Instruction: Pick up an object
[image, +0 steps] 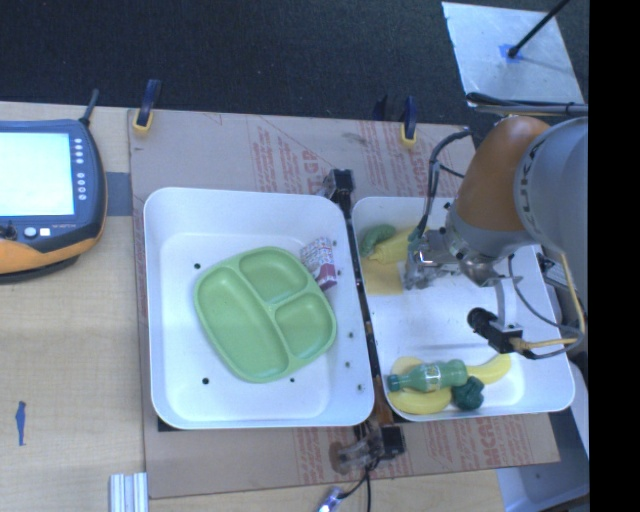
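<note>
the gripper (418, 268) hangs low over the back left of the right bin (440, 330), right beside a yellow object (388, 262) and a green one (376, 238). a green bottle (430, 377) lies on a yellow banana (440, 392) well apart at the front. left bin (170, 300) holds a green divided plate (265, 313).

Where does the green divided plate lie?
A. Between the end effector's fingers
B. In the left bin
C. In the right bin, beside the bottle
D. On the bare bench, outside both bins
B: the green divided plate lies flat on the floor of the left bin, apart from the arm.
</note>
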